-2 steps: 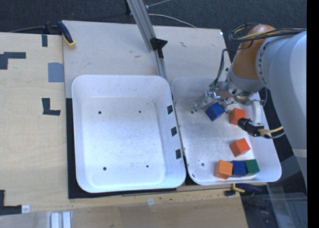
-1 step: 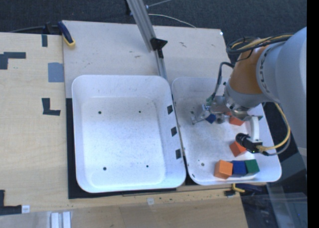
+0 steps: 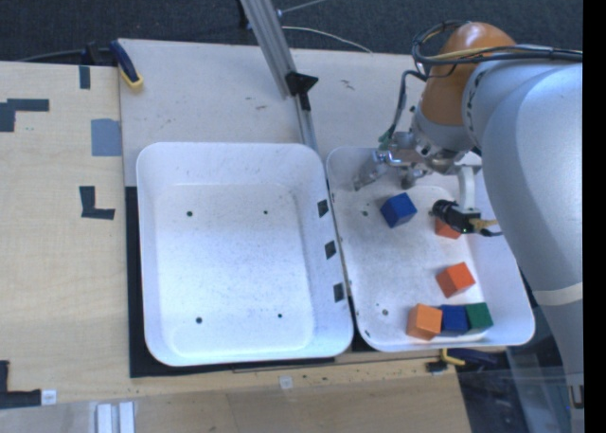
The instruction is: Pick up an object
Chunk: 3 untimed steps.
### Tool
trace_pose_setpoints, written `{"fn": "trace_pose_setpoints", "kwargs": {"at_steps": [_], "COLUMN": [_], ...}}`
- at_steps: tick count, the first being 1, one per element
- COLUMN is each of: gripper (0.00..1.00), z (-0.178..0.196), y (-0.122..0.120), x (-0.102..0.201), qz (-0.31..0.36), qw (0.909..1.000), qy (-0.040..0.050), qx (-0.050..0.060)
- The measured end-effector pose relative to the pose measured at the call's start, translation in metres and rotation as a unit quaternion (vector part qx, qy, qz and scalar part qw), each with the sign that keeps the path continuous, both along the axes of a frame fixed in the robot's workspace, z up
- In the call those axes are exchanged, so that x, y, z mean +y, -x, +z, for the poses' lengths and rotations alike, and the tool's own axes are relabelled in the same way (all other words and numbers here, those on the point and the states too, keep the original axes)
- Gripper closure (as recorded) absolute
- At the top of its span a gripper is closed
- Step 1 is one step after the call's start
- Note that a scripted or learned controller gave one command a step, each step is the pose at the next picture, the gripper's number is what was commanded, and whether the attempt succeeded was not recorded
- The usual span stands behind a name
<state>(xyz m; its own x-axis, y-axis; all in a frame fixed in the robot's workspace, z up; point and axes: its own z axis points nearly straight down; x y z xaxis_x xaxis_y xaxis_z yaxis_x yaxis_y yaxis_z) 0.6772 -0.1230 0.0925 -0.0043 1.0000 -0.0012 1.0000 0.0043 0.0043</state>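
Claw (image 3: 379,171) hovers over right bin (image 3: 398,327), near blue cube (image 3: 399,209); its grip state cannot be determined.

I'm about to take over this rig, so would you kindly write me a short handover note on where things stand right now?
Gripper: low over the far end of the right bin; nothing seen between its fingers.
Objects, all in the right bin: blue cube just beside the gripper; orange block mid-bin; orange, blue and green blocks in a row along the near edge.
Left bin: white, beside the right one.
Done: no pick yet.
Left: grasp and lift one object.
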Motion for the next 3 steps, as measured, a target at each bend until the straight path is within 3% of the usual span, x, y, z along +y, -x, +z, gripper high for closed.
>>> {"fn": "trace_pose_setpoints", "kwargs": {"at_steps": [1,2,3], "gripper": [0.0,0.0,1.0], "z": [0.0,-0.001,0.009], "y": [0.041,0.078,0.077], "x": [0.027,0.027,0.028], "qz": [-0.001,-0.002,-0.001], "qw": [1.0,1.0,1.0], "qy": [-0.0005,0.0,-0.001], "qx": [0.004,0.004,0.004]}}
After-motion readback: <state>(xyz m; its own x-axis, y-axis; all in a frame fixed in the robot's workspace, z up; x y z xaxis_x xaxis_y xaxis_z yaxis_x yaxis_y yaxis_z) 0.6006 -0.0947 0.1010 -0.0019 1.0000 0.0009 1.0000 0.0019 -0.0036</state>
